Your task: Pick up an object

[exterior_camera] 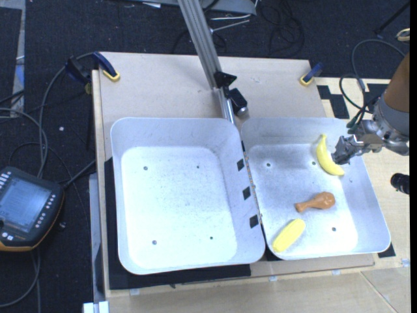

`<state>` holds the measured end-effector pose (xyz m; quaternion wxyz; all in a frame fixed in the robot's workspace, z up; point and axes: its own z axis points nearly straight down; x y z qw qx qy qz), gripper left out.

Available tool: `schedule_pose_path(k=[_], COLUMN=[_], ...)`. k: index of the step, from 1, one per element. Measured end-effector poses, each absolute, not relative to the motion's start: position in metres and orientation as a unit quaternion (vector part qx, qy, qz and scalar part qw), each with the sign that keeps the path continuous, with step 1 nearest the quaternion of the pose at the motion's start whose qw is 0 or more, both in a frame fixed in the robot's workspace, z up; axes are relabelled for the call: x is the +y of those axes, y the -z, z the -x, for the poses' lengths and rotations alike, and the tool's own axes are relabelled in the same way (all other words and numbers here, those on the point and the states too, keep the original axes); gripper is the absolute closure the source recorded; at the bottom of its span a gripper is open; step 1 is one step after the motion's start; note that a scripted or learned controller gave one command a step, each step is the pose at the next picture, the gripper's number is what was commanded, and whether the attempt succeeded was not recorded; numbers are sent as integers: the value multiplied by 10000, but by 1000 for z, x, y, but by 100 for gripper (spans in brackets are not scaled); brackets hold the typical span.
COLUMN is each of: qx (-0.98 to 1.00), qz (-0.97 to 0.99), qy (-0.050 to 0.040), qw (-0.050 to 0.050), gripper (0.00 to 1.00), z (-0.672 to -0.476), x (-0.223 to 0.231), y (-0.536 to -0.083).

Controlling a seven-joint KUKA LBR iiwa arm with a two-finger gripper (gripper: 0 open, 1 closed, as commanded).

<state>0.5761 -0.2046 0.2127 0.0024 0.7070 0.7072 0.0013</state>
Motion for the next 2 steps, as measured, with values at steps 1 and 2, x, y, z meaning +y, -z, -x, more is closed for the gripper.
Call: schedule_pose_path(k=[1, 2], qx=[7072, 7084], qz=[-7070, -7058], qy=[-11, -4], qw=[20, -1], gripper=[100, 100], z=[-577, -590], x=[-205, -163], y=[-260, -258])
